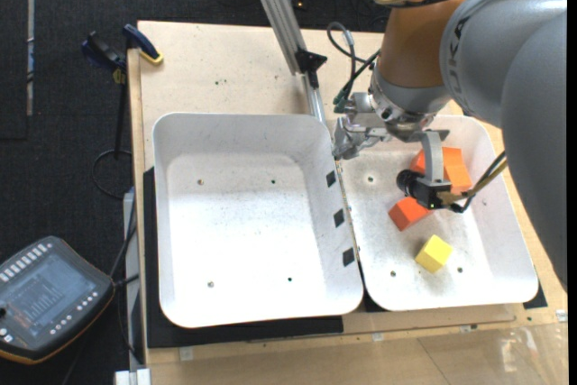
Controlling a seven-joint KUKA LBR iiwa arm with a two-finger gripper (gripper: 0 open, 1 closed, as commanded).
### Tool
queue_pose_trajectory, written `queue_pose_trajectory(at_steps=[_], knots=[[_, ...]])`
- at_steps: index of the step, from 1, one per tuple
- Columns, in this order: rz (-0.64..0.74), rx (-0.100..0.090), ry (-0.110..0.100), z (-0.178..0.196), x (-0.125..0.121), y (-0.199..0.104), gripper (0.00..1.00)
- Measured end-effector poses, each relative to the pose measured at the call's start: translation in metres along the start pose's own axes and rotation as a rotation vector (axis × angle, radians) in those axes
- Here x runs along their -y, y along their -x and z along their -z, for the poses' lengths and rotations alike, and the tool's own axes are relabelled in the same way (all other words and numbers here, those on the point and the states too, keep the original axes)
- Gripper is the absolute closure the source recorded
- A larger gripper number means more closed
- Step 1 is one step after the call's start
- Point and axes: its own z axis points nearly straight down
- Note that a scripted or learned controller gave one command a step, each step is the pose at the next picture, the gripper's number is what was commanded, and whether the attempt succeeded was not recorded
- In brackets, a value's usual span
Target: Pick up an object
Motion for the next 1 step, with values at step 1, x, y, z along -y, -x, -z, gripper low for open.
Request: queue_pose_trajectory(at_steps=[1], knots=[[-0.001,0.000,0.002,0.0046,-0.0132,-0.0431,1.00]])
